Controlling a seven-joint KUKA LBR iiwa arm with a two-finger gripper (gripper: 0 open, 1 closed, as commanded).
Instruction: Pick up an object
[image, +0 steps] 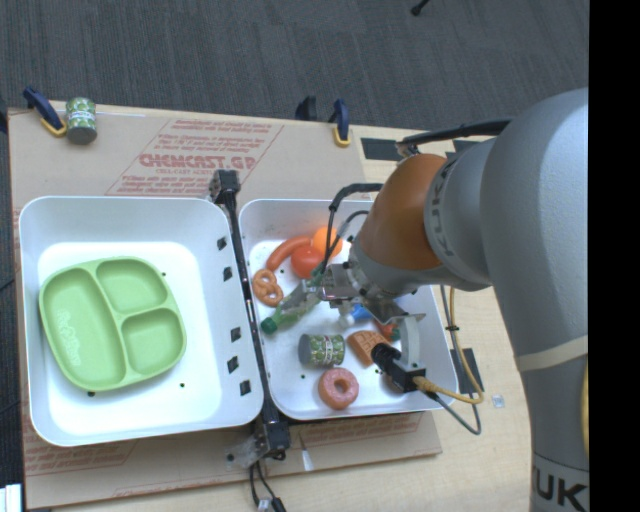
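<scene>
The arm (470, 220) reaches in from the right over the right bin (262, 215). Its pincer (312, 291) hangs low among the toys there; whether it grips anything I cannot tell. Beside it lie a red-orange pepper (290, 250), a pretzel (267, 286) and a green bottle (280, 320). Nearer the front sit a green can (322, 349) and a pink donut (339, 388). The left bin (40, 215) holds a green divided plate (112, 322). Both bins rest on the desk (120, 150).
</scene>
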